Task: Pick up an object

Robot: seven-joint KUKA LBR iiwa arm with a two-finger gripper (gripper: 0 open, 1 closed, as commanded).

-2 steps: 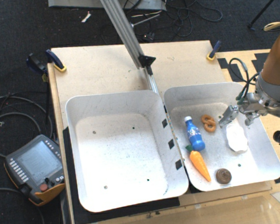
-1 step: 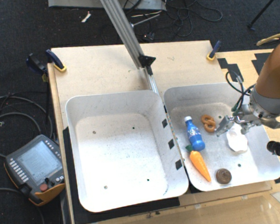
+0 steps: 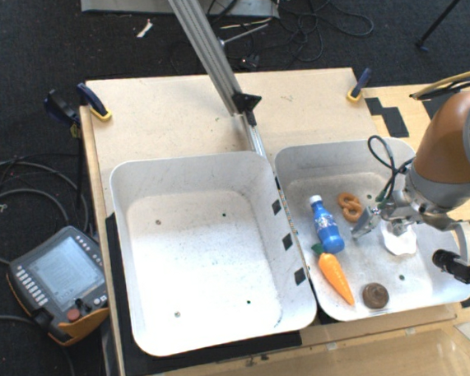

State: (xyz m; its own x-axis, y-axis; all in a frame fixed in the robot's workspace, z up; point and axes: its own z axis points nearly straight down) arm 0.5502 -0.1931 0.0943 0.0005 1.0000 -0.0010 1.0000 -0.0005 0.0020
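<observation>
**Down in the right bin, the gripper sits among five small things**

The arm (image 3: 451, 154) reaches in from the right, its orange band over the far right corner of the right bin (image 3: 339, 150). The gripper (image 3: 372, 221) is low inside that bin, in its middle part. Its metal end points left, toward the bottle (image 3: 327, 225). Whether it is released or clenched cannot be told from this slant, and nothing can be seen grasped in it.

All the objects that could be picked lie in the right bin. The blue bottle, with a white cap, lies near the bin's left wall, cap toward the far side. A pretzel (image 3: 351, 206) lies just beside it, between the bottle and the gripper. A carrot (image 3: 335, 276) lies on the near side of the bottle, green end close to the bottle's base and tip pointing to the near right. A brown disc (image 3: 375, 295) rests just beside the carrot's tip, near the front rim. A white lump (image 3: 401, 241) lies right below the gripper's body; whether the two touch cannot be told.

The left bin (image 3: 183, 167) stands edge to edge with the right one on the bench (image 3: 170, 115). A metal strut (image 3: 205, 45) slants down from the far side to where the bins meet. A pendant (image 3: 58, 283) lies on the floor to the left.
</observation>
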